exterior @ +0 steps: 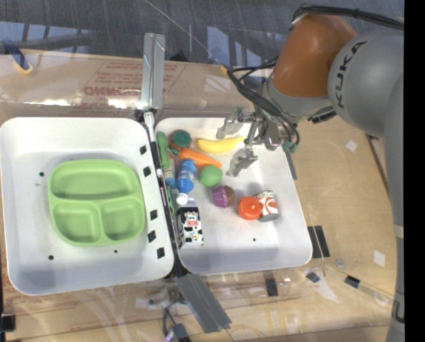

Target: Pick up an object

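Observation:
The right bin holds several toy items. A yellow banana lies at the back, with an orange carrot and a green ball just in front of it. A blue bottle, a purple piece, a red-and-white can and a small cow-print carton lie nearer the front. My gripper hangs over the back of this bin, right beside the banana. Its fingers stand open, spread around the banana's right end, and hold nothing.
A green divided plate sits in the left bin. A metal divider runs between the bins at the back. The grey arm with its orange band reaches in from the upper right, cables hanging by the wrist.

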`<state>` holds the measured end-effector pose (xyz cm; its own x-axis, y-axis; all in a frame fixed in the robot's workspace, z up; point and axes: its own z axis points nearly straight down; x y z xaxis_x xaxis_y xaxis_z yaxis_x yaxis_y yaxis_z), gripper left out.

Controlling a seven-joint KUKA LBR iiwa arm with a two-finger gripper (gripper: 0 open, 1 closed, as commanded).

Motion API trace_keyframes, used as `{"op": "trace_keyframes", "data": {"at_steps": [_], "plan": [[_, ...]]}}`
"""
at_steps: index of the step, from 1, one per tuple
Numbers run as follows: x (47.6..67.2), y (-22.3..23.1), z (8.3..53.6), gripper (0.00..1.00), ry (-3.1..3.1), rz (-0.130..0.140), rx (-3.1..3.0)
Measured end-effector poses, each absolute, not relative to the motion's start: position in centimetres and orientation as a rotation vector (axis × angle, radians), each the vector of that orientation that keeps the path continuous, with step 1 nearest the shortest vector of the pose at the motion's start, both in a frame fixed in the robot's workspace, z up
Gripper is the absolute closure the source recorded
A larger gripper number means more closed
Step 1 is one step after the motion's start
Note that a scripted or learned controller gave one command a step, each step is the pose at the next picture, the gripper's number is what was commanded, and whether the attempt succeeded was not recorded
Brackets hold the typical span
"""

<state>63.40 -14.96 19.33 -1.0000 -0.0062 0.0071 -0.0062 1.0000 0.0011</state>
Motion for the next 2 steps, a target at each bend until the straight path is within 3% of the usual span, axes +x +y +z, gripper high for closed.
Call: {"op": "trace_keyframes", "data": {"at_steps": [1,2], "plan": [[64.6,-11.4,8.8,0.0,-3.137,0.0,-0.058],[63.2,-10.6,8.9,0.0,-3.107,0.018,-0.412]]}}
